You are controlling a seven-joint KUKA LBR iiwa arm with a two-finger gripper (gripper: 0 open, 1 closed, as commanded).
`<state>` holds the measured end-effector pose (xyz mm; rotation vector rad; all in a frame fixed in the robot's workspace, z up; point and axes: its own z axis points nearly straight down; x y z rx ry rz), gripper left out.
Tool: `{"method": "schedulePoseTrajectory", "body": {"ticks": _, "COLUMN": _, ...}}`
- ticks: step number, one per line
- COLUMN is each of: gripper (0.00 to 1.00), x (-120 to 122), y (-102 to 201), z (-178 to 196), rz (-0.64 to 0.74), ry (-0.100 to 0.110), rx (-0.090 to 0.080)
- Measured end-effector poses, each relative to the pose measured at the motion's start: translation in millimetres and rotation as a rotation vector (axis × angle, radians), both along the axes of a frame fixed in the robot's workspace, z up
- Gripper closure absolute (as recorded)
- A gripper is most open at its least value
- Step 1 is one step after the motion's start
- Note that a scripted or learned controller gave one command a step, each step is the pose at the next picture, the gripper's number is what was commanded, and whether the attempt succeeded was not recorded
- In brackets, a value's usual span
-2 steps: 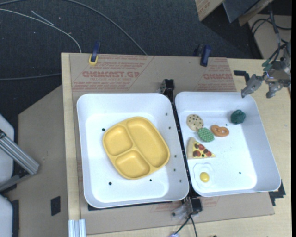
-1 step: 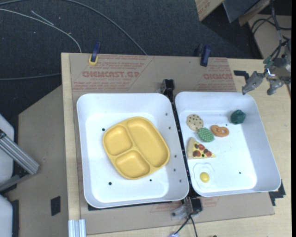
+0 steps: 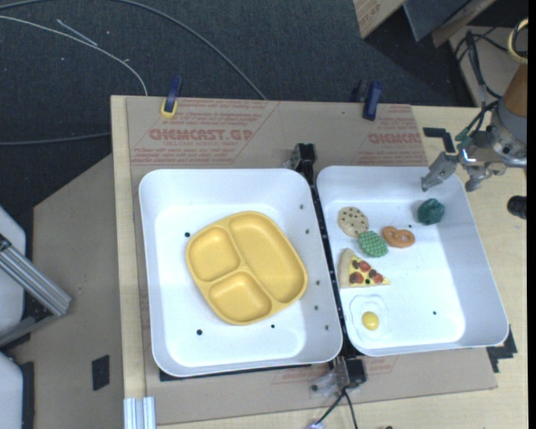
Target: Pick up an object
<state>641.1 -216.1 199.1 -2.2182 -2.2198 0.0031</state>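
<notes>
end effector hovers open and empty at the right bin far rim. nearest target, a dark green toy, lies just below it. centre over the toy, descend straight, avoid the wall.

You've got dark grey carpet floor with thin cables trailing across it. The worktop is a cardboard-covered board held by blue clamps along its far edge. Aluminium framing sits at left, a cardboard box top right.
</notes>
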Motion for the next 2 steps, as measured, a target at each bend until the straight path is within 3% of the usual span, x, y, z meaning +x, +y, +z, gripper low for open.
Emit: {"method": "schedulePoseTrajectory", "body": {"ticks": 2, "gripper": 0.00, "x": -2, "y": -1, "z": -106, "rz": 0.001, "ry": 0.002, "rx": 0.001}}
